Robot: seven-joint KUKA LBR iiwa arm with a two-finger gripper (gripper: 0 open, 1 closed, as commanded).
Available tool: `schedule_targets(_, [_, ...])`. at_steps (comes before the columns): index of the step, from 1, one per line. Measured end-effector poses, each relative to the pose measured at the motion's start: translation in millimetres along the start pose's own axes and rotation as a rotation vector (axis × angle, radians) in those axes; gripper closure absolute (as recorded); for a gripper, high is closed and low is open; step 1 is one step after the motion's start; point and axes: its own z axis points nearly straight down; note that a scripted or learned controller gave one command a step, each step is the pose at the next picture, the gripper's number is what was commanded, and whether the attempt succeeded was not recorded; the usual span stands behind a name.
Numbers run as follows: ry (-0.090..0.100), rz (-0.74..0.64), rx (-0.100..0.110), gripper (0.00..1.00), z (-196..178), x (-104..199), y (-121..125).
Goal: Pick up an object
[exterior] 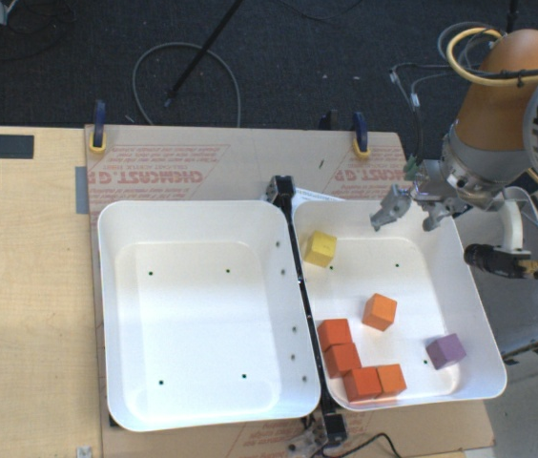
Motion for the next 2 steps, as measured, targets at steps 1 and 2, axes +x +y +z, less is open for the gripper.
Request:
schedule_targets(1, [0.0,0.0,-0.006,0.0,-3.3,0.0,1.1])
schedule_targets(2, [0.0,0.0,-0.002,0.0,48.4,9.5,-2.6])
